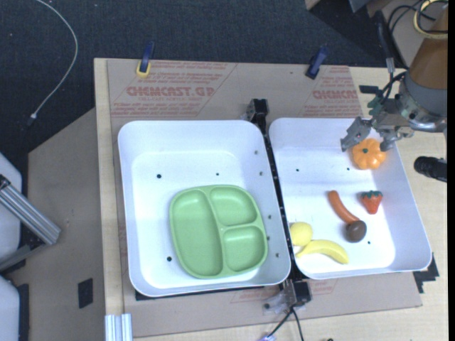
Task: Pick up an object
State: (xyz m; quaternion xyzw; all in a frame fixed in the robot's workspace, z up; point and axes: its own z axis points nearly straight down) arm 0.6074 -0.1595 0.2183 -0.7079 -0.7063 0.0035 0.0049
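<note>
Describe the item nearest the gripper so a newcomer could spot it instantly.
Look in the right-hand white bin, at its far corner by the gripper. There sits a small orange pumpkin, round with a green stem, rounder and paler than the slim orange carrot below it.

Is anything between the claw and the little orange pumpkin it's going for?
No. The claw sits right over the pumpkin at the right bin's far end; other toys lie nearer the camera.
</note>
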